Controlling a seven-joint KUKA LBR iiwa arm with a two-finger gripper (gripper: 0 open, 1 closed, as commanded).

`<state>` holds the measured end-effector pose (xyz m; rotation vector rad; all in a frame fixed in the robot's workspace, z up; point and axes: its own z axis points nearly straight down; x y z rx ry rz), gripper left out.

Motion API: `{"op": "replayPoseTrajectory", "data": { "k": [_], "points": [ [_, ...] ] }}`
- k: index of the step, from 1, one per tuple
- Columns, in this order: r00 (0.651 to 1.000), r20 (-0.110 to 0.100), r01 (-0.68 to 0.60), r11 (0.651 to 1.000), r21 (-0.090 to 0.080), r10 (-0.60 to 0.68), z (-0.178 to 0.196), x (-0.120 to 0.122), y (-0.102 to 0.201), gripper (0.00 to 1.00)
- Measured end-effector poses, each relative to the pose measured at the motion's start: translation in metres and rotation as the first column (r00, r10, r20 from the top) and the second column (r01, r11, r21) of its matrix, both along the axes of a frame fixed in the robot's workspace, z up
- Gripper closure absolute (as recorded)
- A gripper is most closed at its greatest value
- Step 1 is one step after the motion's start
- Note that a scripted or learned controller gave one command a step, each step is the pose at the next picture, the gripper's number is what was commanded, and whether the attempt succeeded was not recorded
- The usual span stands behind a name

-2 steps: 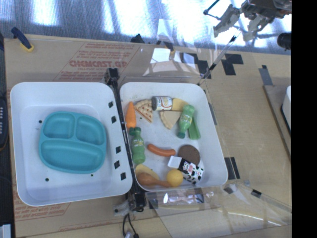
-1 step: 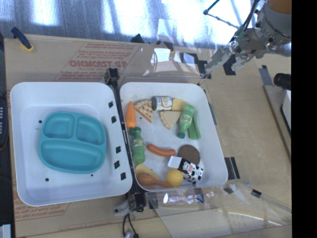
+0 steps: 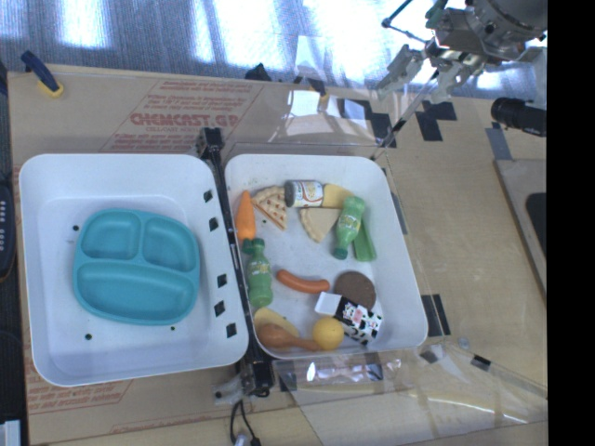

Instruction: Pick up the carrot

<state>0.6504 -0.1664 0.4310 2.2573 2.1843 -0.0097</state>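
- Carrot (image 3: 244, 217) lies against the left wall of your right bin (image 3: 398, 249), up near its 10 o'clock corner, long axis running roughly 12 to 6.
- At the carrot's 3 o'clock you have a waffle wedge (image 3: 271, 206); at its 6 o'clock, a green bottle (image 3: 258, 273) just below its tip.
- Further toward 4 o'clock lie a sausage (image 3: 302, 282), a brown cookie (image 3: 354, 289) and a lemon (image 3: 327, 334).
- Your left bin (image 3: 37, 249) holds a teal divided plate (image 3: 137, 266).
- Gripper (image 3: 423, 68) hangs well apart from the carrot, at about 1 o'clock from it, beyond the right bin's far rim and over the bench.
- Its fingers (image 3: 398, 67) stand spread apart with nothing between them.
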Motion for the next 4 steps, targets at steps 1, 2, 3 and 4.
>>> {"op": "replayPoseTrajectory", "data": {
  "k": [1,2,3,4],
  "points": [
    [0.998,-0.013,0.057,0.998,0.003,-0.057,-0.103,0.005,-0.034,0.0],
    [1.0,0.013,-0.025,1.0,-0.002,0.025,0.059,0.006,-0.035,0.0],
    [1.0,-0.021,0.015,1.0,0.008,-0.014,-0.116,0.005,-0.041,0.0],
    [0.999,-0.021,0.043,0.999,0.009,-0.043,-0.307,-0.051,0.001,0.0]
  ]
}}
